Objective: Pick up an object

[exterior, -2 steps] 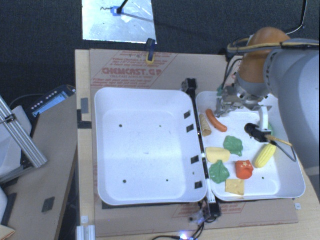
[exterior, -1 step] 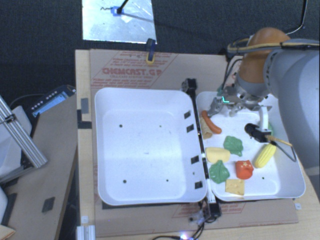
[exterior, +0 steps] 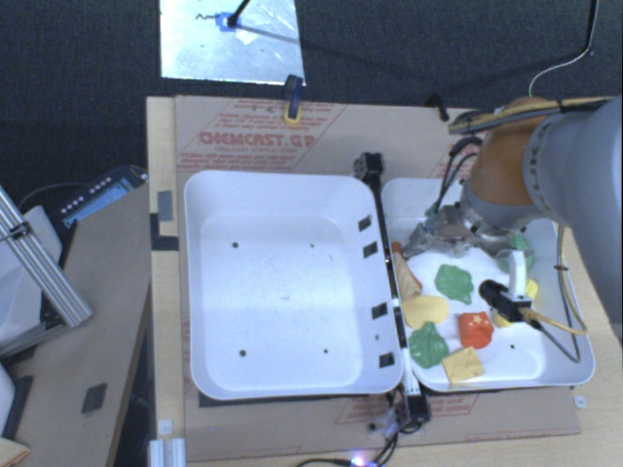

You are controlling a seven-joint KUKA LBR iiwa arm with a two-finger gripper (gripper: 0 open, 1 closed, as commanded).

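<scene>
Hovering: end effector (exterior: 443,232) above right bin (exterior: 560,358) | fingers: cannot tell

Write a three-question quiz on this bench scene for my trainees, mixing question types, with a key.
1. True or false: the toys lie in the left bin.
2. What colour is the toy between the two green toys?
A red
B blue
C black
3. Fill in: the hand is over the ____ bin.

Key: 1 false; 2 A; 3 right.
</scene>
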